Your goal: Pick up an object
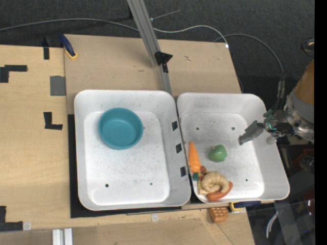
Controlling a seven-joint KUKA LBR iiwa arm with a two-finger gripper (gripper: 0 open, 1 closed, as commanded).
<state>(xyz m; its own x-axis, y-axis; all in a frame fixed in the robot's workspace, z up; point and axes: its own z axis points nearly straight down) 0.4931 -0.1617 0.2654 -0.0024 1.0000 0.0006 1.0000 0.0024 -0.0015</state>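
The right bin (255,106) holds a small green round object (218,153) near its middle. An orange carrot (194,157) lies along the bin's left wall. At the front left corner sits a beige coiled pastry-like item (211,179), with a red-orange sausage shape (222,192) curved against its front. My gripper (254,131) hovers over the right side of this bin, up and to the right of the green object and apart from it. Nothing is seen held in it.
A blue bowl (120,128) stands in the back left of the left bin (127,188). A grey metal pole (148,29) slants down to the divide between the bins. Cables run across the dark floor behind the bench.
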